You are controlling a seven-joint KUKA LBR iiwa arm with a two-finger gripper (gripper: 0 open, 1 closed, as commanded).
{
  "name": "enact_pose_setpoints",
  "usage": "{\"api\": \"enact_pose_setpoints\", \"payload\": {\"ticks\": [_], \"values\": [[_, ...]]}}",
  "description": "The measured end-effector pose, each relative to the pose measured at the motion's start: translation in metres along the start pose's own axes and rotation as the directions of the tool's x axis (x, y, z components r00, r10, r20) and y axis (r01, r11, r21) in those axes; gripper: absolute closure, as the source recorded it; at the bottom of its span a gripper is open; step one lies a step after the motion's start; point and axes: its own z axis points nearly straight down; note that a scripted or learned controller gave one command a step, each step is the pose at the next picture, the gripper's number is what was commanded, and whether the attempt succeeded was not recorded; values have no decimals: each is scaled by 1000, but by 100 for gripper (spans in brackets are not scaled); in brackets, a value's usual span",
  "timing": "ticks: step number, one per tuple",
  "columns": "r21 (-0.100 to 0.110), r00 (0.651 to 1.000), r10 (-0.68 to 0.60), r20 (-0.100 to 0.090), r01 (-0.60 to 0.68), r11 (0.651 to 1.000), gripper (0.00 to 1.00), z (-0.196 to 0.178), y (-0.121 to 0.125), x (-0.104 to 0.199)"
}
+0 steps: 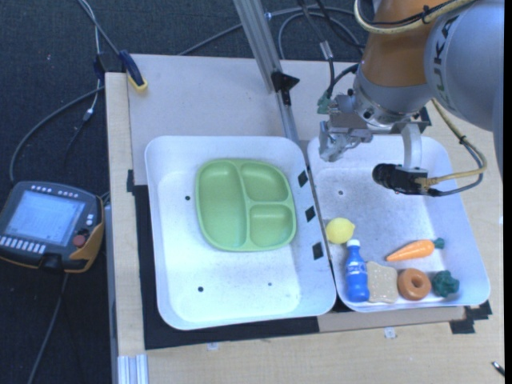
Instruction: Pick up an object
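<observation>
From above, the tool (334, 146) hangs over the far left corner of the right bin (472, 250); whether it is open or closed cannot be told. The lemon (340, 230), blue bottle (356, 272), carrot (411, 250) and donut (414, 283) lie well apart from it, toward the bin's near edge

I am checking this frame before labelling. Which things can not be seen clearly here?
- Gripper, camera view: its fingers are small and blurred, so their state is unclear.
- Arm: cut off by the top and right edges.
- Slice of bread: partly covered by the blue bottle and the doughnut.
- Green item in the right bin: too small to identify.
</observation>
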Motion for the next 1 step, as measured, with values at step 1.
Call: {"api": "enact_pose_setpoints", "payload": {"ticks": [1], "values": [[0,1000,0,0,0,1000,100,17,-9,56]]}}
